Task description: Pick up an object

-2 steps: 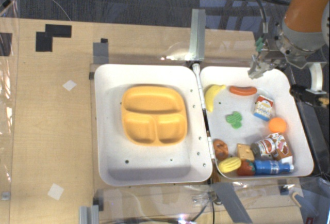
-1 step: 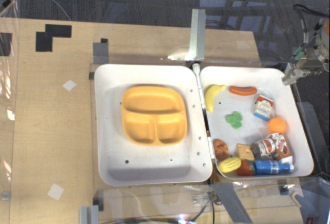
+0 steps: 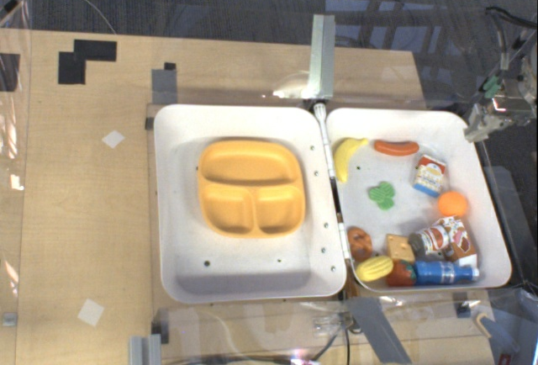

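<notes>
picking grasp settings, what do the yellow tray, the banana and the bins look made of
Yellow tray: likely moulded plastic, matte, with smooth rounded compartments. Banana: probably a plastic toy, uniform yellow with a slight sheen. Bins: look like white plastic, smooth with rounded corners.

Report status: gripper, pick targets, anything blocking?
Gripper off the right bin's upper right corner, nothing seen in it. Targets untouched: banana, sausage, orange. Yellow tray in left bin. No obstruction.
</notes>
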Controlling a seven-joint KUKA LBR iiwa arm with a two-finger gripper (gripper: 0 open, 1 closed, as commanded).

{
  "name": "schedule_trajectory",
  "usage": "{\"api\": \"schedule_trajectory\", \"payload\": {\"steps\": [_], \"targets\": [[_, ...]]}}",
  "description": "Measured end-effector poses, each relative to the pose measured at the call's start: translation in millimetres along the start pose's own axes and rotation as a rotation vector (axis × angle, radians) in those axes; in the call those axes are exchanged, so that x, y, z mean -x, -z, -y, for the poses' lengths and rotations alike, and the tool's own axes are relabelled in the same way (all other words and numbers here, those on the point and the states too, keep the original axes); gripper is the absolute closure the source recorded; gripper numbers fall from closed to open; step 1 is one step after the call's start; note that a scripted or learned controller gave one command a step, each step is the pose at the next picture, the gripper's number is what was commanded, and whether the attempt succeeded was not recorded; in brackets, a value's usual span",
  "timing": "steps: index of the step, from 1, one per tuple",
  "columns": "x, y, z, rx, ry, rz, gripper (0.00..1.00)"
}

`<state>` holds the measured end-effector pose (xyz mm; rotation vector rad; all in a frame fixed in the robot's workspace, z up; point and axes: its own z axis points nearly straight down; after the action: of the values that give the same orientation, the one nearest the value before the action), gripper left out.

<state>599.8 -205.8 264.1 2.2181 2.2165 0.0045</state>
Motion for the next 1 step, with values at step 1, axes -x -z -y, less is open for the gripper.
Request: {"api": "schedule_trajectory", "payload": {"steps": [1], "targets": [[-0.6, 12.5, -2.1, 0.006, 0.007, 0.002, 1.00]]}}
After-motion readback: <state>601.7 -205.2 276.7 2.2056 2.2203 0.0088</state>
